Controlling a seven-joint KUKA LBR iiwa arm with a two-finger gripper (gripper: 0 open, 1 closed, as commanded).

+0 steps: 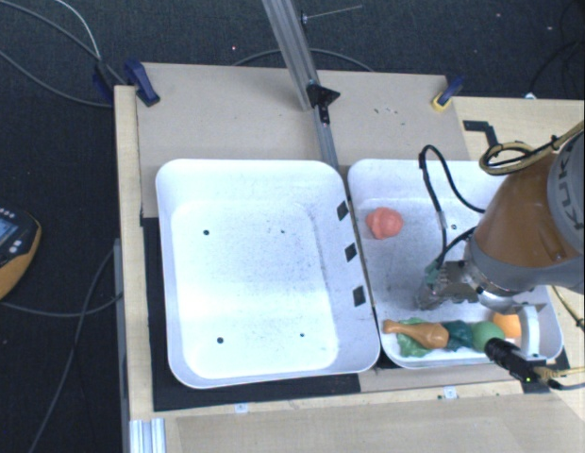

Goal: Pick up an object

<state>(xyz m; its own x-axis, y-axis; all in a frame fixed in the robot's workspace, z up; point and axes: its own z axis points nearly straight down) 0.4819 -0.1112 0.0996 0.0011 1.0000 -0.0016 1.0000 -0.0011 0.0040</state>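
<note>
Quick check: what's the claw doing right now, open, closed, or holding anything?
Claw: low in the right bin, above the toys along its near edge; open or closed cannot be told from this view, and no object is visibly held in it.

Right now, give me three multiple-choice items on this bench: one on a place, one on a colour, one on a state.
1. Where does the pink ball lie?
A. In the left bin
B. In the right bin, toward its upper left
C. On the bare bench

2. What colour is the band above the arm's wrist?
A. Orange
B. Blue
C. White

3. How does the gripper stand relative to the pink ball?
A. Resting on top of it
B. Lifting it above the bin
C. Apart from it, lower in the same bin

Answers:
1. B, the ball sits on the right bin floor near the divider, while the left bin holds no ball.
2. A, the wide band on the arm is orange-brown.
3. C, bare bin floor separates the gripper from the ball; the toys at the bin's lower edge lie nearer it.
</note>
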